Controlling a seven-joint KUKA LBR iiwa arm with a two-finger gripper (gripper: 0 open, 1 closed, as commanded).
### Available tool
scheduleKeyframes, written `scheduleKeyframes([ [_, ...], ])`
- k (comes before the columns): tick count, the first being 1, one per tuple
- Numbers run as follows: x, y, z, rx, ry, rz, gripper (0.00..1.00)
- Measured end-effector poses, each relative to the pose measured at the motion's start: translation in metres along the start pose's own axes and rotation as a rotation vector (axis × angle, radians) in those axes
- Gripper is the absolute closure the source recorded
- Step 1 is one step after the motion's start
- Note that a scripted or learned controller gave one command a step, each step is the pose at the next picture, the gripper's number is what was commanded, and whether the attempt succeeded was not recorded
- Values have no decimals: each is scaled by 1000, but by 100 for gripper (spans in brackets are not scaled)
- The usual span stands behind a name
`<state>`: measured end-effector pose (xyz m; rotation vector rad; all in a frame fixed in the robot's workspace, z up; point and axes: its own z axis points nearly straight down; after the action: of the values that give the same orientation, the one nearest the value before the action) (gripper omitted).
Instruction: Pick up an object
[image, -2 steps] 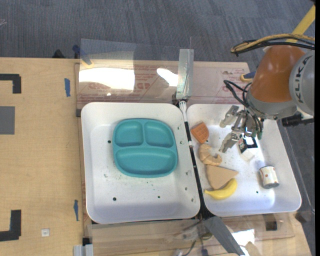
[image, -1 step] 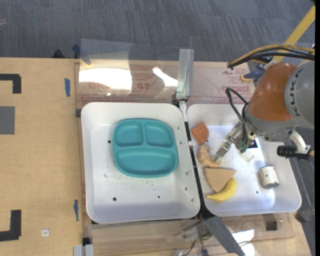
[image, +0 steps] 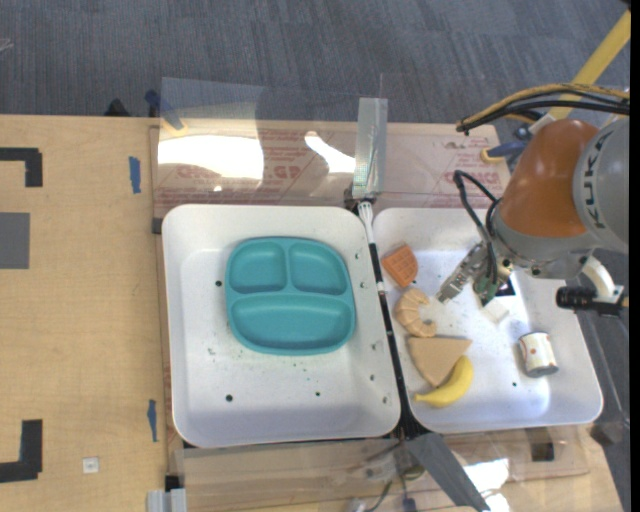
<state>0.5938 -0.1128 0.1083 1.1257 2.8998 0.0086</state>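
Observation:
My gripper (image: 470, 284) hangs over the middle of the right bin (image: 570, 405), under the orange wrist band. Its two fingers stand apart, open, with bare white bin floor between them. Left of it lie an orange waffle-like piece (image: 400, 265) and a tan croissant-shaped piece (image: 415, 312). Further toward the front are a tan wedge (image: 438, 357) and a yellow banana (image: 447, 385) touching it. A small white cylinder (image: 537, 353) lies on its side at the right of the bin, below the gripper.
The left bin (image: 190, 400) holds a teal divided plate (image: 290, 295). A raised divider edge (image: 382, 320) separates the two bins. Cables (image: 520, 105) arch over the arm at the upper right.

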Motion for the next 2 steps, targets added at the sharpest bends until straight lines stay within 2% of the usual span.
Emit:
scheduleKeyframes([
  [1, 18, 52, -79, 15, 19, 409, 100],
  [2, 69, 1, -78, 28, 21, 786, 100],
])
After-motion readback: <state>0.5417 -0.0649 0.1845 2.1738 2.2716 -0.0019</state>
